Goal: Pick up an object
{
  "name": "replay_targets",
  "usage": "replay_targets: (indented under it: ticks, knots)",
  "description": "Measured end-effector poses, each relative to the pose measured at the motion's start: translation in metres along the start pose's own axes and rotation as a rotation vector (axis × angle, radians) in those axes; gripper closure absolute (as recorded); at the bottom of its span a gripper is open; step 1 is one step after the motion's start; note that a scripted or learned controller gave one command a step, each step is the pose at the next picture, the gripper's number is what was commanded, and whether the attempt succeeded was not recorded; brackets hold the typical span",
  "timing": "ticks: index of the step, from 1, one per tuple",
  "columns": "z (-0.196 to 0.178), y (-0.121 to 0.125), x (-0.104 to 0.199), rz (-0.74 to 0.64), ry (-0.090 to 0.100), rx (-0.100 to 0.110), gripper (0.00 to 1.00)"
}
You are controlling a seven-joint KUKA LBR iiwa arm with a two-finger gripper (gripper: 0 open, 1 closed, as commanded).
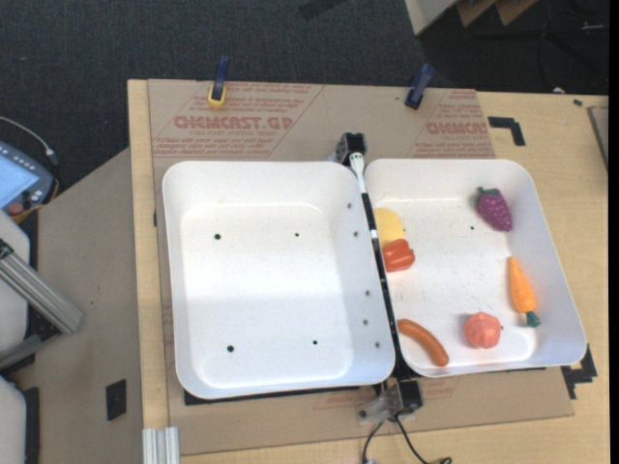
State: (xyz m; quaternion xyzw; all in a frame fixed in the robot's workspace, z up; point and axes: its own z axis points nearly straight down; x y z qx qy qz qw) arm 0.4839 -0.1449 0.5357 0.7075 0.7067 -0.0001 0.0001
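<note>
The right bin point(455, 187) holds several toy foods. A purple bunch of grapes point(493, 209) lies near its far right corner. An orange carrot point(522, 290) rests along the right wall. A pink-red strawberry point(483, 330) sits near the front right. An orange sausage point(424, 341) lies at the front left of that bin. A yellow piece point(389, 224) and a red pepper point(398, 255) sit against the left wall, touching each other.
The left bin point(261, 278) stands beside the right one on a cardboard sheet point(242, 114). A yellow clamp point(219, 90) and a blue clamp point(420, 87) hold the sheet's far edge. Grey equipment point(29, 288) stands off the bench at the left.
</note>
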Motion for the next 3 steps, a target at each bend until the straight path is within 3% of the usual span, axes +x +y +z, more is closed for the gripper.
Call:
replay_targets:
  ticks: [3]
  knots:
    - [0.0001, -0.0046, -0.0037, -0.001, 0.000, 0.000, 1.00]
